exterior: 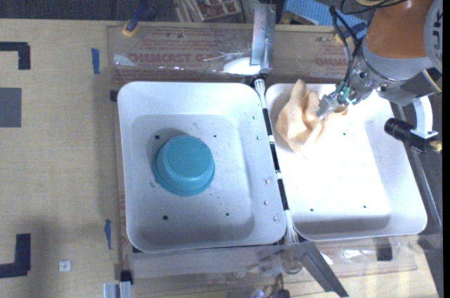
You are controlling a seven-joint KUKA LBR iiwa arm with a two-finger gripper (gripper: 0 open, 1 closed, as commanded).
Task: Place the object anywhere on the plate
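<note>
From my remote seat I see the grey arm with its orange band (401, 8) reaching in from the right, over the far end of the right-hand shallow white bin (351, 205). The two-finger gripper (332, 107) is low at that bin's far left part, with its tip touching the right edge of a crumpled pale yellow-tan cloth (299, 117).

The cloth lies bunched in the right bin's far left corner, close against the divider where the two bins meet. One fold rises toward the gripper. A bit of the fabric seems pinched at the tip, but the fingers are too small and blurred for me to tell whether they are apart or clamped on it, so I cannot tell.

In the left-hand shallow white bin (140, 219) sits a round teal-blue plastic plate (184, 163), looking rather like an overturned bowl, a little left of that bin's middle. It is well apart from the cloth, with the divider between them. Nothing rests on it.

Beyond the bins, a strip of clear plastic sheeting (190, 54) lies along the far edge of the bench. Blue tape marks (95, 60) sit on the tan bench (49, 170) surface to the left.
</note>
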